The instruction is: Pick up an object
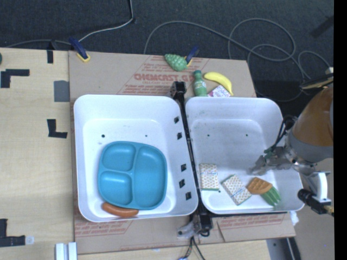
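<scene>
While the arm reaches in from the right, things lie as follows:

Arm: grey with an orange band [319,124], over the right rim of the right bin [233,108].
Gripper [267,163]: low over the right side of the right bin's floor, just far of the toy carrot; whether the claw is open or closed, I cannot tell.
Toy carrot [263,189]: orange with a green top, in the near right corner of the right bin, apart from the gripper.
Patterned packet [236,188]: tilted, just left of the carrot.
Second packet [209,177]: near the right bin's left wall, left of the patterned one.
Left bin [126,106]: holds a blue divided plate [133,174] on its near half.
Sausage [119,210]: orange-red, at the plate's near edge, against the left bin's near wall.
Beyond the bins, on the cardboard: a green bottle [199,84], a banana [219,80] and a green lumpy toy [176,62].
</scene>
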Controlling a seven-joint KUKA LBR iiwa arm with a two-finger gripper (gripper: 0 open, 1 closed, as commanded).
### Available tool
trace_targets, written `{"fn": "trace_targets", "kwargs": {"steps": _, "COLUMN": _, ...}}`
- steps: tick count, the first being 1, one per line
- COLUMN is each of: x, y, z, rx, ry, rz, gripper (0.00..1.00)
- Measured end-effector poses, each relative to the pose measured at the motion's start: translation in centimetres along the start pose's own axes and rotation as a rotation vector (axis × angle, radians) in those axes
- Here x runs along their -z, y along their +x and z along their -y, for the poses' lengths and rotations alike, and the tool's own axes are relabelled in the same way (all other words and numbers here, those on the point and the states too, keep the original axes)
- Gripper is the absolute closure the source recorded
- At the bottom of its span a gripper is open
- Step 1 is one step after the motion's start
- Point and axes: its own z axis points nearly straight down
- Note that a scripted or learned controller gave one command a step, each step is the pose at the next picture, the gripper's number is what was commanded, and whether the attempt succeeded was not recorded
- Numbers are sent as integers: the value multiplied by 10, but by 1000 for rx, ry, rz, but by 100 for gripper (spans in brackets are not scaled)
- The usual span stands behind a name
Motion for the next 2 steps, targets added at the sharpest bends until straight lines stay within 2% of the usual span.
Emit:
{"fn": "trace_targets", "kwargs": {"steps": 1, "x": -9, "y": 93, "z": -68, "rx": 2, "ry": 0, "rz": 0, "gripper": 100}}
{"fn": "trace_targets", "kwargs": {"steps": 2, "x": 82, "y": 68, "z": -107, "rx": 0, "ry": -2, "rz": 4, "gripper": 100}}
